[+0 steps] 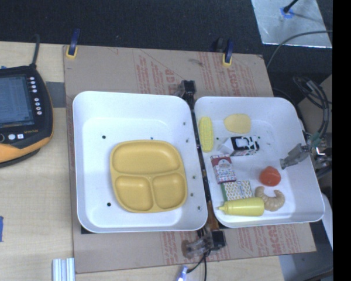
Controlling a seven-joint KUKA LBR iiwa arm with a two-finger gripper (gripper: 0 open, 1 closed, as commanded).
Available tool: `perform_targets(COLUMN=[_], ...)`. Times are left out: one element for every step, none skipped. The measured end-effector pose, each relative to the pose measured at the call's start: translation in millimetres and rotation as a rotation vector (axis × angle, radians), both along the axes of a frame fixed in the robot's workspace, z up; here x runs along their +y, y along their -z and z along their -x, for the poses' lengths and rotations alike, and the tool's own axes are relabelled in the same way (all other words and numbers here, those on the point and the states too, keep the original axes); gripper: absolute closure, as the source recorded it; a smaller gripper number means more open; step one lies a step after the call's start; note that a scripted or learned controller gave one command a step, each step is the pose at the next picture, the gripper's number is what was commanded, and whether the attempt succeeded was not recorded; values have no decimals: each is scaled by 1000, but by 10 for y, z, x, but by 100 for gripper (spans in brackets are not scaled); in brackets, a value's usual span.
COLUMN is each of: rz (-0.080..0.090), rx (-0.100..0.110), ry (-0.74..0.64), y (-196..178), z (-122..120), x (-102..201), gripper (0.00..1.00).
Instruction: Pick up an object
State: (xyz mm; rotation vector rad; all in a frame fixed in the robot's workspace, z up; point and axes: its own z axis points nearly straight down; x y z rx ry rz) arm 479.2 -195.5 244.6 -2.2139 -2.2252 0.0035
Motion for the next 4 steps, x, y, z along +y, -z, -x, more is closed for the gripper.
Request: perform_targets(rz=[2, 0, 1, 3], rx=[1, 2, -1, 0], ry=[-2, -1, -3, -6], y=[734, 1534, 1528, 1424], z=[-704, -22, -301, -298], x=[153, 24, 350, 336], gripper=[0, 0, 0, 100])
